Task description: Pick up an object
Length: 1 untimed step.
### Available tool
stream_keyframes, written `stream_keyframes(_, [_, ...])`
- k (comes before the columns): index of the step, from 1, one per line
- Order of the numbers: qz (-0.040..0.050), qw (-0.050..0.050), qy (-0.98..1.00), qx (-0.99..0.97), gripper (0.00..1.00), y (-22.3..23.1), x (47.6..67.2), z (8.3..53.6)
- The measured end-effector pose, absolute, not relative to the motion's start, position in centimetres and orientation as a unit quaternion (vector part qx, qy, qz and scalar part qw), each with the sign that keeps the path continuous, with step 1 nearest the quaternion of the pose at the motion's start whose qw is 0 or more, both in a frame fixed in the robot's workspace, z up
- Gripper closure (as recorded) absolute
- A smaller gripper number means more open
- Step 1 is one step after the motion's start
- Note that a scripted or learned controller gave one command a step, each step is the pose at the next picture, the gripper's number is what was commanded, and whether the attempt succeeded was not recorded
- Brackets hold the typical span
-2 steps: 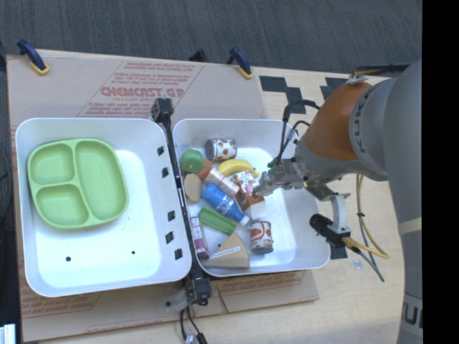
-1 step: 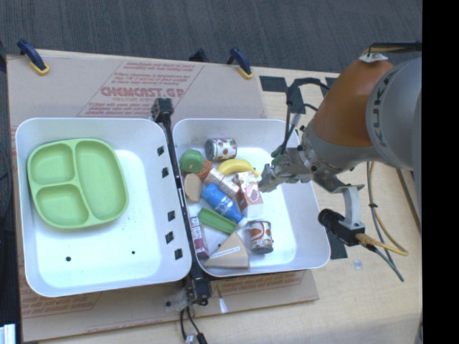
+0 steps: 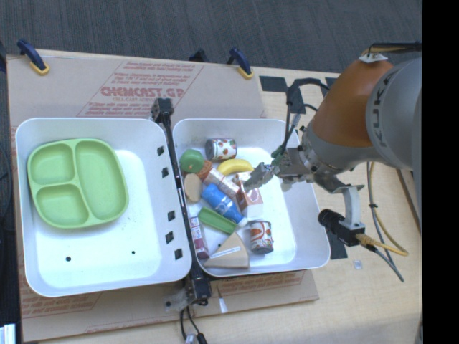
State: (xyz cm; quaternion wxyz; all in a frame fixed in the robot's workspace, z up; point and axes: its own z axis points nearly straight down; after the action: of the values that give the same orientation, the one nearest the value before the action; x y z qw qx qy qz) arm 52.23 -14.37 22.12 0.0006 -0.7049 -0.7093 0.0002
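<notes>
The arm [image 3: 358, 113], grey with an orange band, looms nearest the lens, reaching in over the right bin [image 3: 305, 228]. Its gripper [image 3: 257, 176] hangs low over the toy pile, beside the banana [image 3: 235, 167] and a red-and-white carton [image 3: 251, 196]; how wide it stands, or whether it grips anything, cannot be told. A clean pick likely means settling on one free-lying piece, such as the banana, not the crowded blue bottle [image 3: 219, 201]. Left of that bin sits a second bin [image 3: 107, 260] holding a green tray [image 3: 75, 183]. Both rest on cardboard [image 3: 143, 84] clamped to a bench, over dark carpet [image 3: 179, 13].
</notes>
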Motion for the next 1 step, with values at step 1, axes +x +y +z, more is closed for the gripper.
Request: stream_keyframes(1, [0.0002, -0.001, -0.710, -0.704, 0.00, -18.22, 54.20, 9.29])
